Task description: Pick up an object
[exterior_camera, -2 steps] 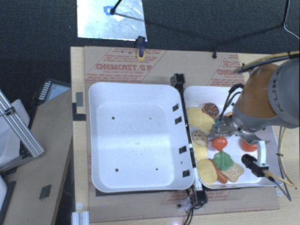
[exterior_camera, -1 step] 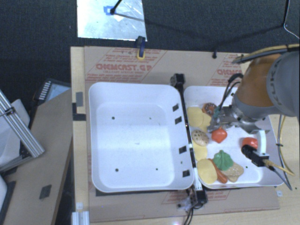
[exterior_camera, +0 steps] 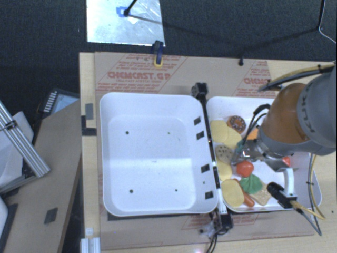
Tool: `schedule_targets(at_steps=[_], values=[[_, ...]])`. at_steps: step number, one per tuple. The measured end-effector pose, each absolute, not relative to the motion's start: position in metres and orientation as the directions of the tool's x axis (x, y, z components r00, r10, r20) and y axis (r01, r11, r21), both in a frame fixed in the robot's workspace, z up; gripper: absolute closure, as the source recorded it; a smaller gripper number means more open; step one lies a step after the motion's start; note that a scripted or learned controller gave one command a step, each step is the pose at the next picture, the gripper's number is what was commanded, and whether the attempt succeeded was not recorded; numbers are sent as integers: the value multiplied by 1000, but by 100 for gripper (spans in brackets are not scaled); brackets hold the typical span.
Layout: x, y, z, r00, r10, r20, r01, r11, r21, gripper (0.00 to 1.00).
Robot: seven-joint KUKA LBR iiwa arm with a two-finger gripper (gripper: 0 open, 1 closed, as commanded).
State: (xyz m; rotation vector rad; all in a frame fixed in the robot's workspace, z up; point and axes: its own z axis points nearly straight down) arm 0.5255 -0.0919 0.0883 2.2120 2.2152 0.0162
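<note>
Arm (exterior_camera: 303,117) reaches into right bin (exterior_camera: 303,196) from the right; gripper (exterior_camera: 243,156) low among the toy food, just above red tomato (exterior_camera: 244,168). Cannot tell how the gripper is set. Green piece (exterior_camera: 254,183) just beside tomato; donut (exterior_camera: 236,123) at bin's far side. Left bin (exterior_camera: 113,107) alongside

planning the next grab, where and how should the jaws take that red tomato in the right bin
Grip the red tomato across its round middle, coming straight down from above. It sits packed among the green piece and yellow pieces, so only its top is free. This is a judgement.
</note>
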Motion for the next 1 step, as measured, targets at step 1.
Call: schedule_targets(at_steps=[1], values=[[542, -29, 191, -12, 1000, 2, 1000, 12, 13, 100]])
